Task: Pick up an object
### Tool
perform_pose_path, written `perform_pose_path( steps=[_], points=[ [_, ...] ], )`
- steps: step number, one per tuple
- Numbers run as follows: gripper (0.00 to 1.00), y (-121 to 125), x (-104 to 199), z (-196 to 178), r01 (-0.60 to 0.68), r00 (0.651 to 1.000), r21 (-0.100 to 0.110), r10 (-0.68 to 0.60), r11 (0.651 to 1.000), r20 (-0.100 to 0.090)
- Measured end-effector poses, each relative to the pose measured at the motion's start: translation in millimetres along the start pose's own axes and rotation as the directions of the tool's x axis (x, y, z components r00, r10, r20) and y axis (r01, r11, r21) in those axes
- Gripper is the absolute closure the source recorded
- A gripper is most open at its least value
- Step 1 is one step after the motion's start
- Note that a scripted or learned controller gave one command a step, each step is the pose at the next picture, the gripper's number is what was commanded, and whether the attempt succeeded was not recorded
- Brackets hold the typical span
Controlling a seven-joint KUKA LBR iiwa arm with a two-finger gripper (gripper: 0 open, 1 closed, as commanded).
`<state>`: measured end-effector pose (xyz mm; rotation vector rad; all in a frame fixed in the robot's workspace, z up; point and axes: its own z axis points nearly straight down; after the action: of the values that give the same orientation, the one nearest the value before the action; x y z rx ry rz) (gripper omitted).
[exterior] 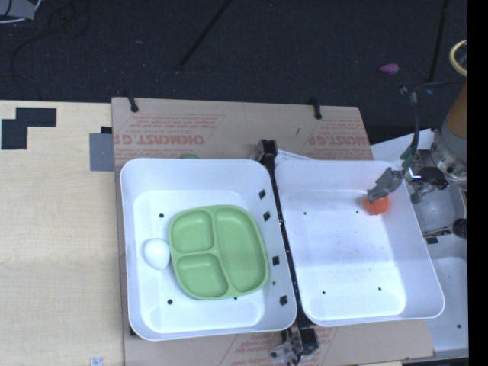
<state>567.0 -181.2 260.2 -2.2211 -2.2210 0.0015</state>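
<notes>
A small orange object [377,205] lies in the right bin [358,280], close to its far right wall. My gripper [383,184] reaches in from the right and hangs right over the orange object, at its upper edge. Whether they touch I cannot tell. In the left bin [145,185] lies a green divided plate [218,251]. A white egg-shaped object [156,253] rests against the plate's left side.
The two bins stand side by side on a cardboard sheet [229,128], joined by a black clip strip [276,227]. The arm's grey wrist and cables [435,174] crowd the right bin's far right rim.
</notes>
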Motion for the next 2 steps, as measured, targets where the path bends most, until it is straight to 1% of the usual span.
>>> perform_pose_path(
  steps=[1, 2],
  points=[
    [0.0, 9.0, 0.2, 57.5, 0.0, 1.0, 0.006, 0.0, 1.0, -0.002],
    [0.0, 10.0, 9.2, 105.7, 0.001, 1.0, 0.006, -0.001, 1.0, -0.003]
  ],
)
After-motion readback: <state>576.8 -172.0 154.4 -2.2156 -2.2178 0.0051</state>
